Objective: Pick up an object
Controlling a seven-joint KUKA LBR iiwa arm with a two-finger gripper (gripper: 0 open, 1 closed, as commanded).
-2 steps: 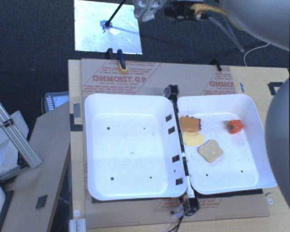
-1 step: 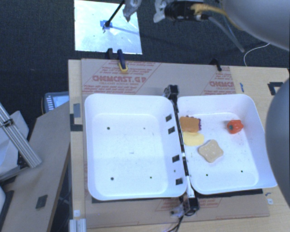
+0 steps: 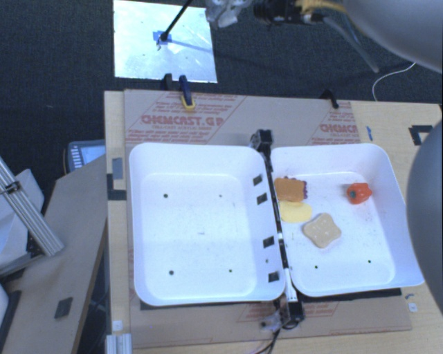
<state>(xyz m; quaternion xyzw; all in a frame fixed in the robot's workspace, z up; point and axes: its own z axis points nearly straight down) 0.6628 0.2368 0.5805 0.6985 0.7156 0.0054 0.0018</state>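
Toast slice (image 3: 322, 230) lies in the right bin (image 3: 387, 273); gripper (image 3: 223, 12) cropped, grip state unreadable; board (image 3: 221, 114) reads "CHEMCAST GP".

dark speckled carpet floor (image 3: 55, 62) around a light wood desk (image 3: 90, 207) topped by a cardboard sheet (image 3: 228, 117) with red print, a shiny metal plate (image 3: 163, 48) on the floor beyond it, an aluminium rail (image 3: 28, 214) at left, even diffuse light.
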